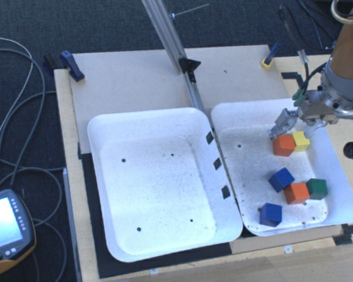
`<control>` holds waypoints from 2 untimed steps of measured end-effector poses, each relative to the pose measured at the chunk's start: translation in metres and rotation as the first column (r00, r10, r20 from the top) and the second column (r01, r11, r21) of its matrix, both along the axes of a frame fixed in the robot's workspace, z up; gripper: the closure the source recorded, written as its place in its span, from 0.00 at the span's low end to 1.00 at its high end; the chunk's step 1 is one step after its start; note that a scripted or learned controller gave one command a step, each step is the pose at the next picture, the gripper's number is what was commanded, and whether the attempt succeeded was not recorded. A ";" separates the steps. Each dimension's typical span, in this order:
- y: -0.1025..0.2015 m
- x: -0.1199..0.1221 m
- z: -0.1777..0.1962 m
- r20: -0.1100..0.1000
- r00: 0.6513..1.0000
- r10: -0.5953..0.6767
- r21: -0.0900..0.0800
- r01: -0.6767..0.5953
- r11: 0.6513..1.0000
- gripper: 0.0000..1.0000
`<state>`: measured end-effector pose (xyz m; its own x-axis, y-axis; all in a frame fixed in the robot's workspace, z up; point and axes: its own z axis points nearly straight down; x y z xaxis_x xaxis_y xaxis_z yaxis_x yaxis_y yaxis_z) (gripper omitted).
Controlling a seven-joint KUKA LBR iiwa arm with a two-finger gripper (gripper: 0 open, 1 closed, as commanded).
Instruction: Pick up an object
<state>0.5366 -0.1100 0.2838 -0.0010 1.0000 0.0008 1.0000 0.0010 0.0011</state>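
Dark carpet with loose cables surrounds the pale surface (134,79); no legible writing or labels anywhere. Two white bins sit side by side: left bin (102,137), right bin (239,122). Claw (296,122) hangs over the right bin's far right corner, fingers spread, nothing between them. Orange block (283,146) lies directly under it, touching a yellow block (301,140). Toward the near edge: blue block (281,179), second orange block (297,192), green block (317,187), another blue block (270,214).
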 end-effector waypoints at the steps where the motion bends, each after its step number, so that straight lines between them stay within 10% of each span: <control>1: -0.052 -0.015 -0.117 -0.011 1.000 -0.005 0.001 0.005 1.000 0.00; 2: -0.025 -0.023 -0.188 -0.010 1.000 0.000 0.003 0.000 1.000 0.00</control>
<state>0.5134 -0.1352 0.0955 -0.0007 1.0000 0.0038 1.0000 0.0008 -0.0085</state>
